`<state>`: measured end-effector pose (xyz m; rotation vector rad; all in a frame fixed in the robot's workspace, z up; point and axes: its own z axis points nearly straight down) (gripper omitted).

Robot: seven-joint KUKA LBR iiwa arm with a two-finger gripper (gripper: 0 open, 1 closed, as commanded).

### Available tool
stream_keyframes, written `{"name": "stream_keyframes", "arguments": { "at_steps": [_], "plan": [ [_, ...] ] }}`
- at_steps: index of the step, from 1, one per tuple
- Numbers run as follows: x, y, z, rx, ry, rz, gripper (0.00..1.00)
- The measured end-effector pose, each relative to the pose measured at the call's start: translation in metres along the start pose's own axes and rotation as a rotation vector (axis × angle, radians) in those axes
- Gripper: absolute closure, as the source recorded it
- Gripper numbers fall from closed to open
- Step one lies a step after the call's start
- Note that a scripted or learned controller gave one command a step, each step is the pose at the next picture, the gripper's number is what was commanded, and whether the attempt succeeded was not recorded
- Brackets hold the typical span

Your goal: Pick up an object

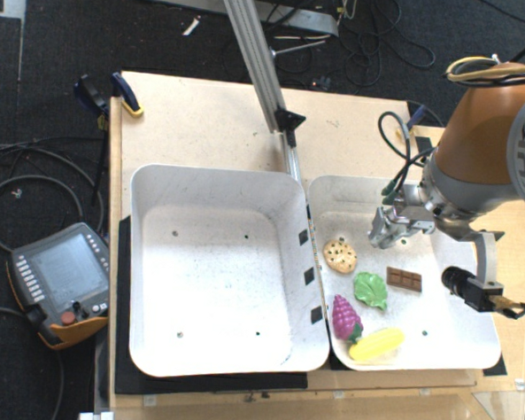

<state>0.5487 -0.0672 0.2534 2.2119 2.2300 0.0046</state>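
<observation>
Camera view from above has the gripper (387, 234) hanging over the right bin (467, 350), near that bin's middle and toward its 11 o'clock side. Whether the jaws stand open or closed I cannot tell from this slant, and nothing shows between them. Five small things lie in the bin: a cookie (340, 254) at roughly 8 o'clock from the gripper and nearest to it, a green leaf (372, 289) at 6 o'clock, a brown chocolate bar (404, 279) at 5 o'clock just beside the leaf, and further toward 6 o'clock purple grapes (345, 318) touching a yellow corn cob (378, 344). All look like light toy food, probably hard plastic, so weight should be no trouble but smooth surfaces may slip. The cookie seems the likeliest pick: flat and round, best pinched across its rim. The left bin (145, 242) sits at 9 o'clock.
</observation>
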Motion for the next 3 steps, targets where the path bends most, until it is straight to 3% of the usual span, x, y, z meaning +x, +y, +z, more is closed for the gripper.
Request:
{"name": "stream_keyframes", "arguments": {
  "at_steps": [2, 3],
  "plan": [
    [0.119, 0.013, -0.001, 0.002, 0.0, -0.001, 1.0],
    [0.161, 0.02, 0.019, 0.005, -0.001, 0.001, 1.0]
  ]
}}
